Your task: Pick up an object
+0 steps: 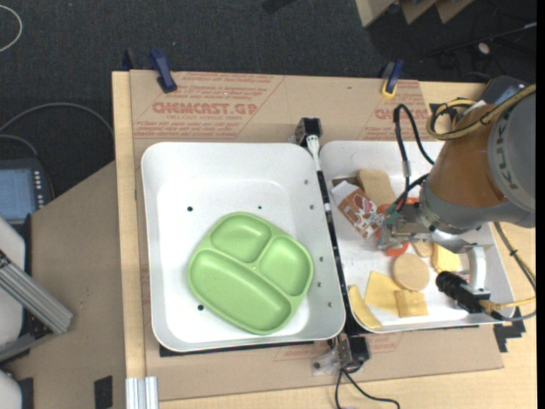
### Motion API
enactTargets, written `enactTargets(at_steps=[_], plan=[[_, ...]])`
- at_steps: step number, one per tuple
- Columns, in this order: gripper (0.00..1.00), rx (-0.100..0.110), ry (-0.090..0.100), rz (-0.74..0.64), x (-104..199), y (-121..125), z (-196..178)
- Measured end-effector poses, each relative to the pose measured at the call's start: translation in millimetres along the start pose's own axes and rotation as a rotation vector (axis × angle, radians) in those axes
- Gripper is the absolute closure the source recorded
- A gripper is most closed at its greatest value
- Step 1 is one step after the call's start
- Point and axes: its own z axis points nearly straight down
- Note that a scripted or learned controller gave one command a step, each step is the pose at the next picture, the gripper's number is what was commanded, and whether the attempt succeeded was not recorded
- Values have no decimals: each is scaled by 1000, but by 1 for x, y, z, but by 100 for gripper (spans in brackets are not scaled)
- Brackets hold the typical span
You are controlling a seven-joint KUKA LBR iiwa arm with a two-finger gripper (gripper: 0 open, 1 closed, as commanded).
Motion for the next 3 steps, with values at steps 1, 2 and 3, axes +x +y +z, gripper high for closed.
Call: enactTargets(at_steps=[1,2,3], plan=[[0,1,0,0,0,0,1],[100,-2,-1,1,0,0,-10],[0,-1,0,1,0,0,-9]])
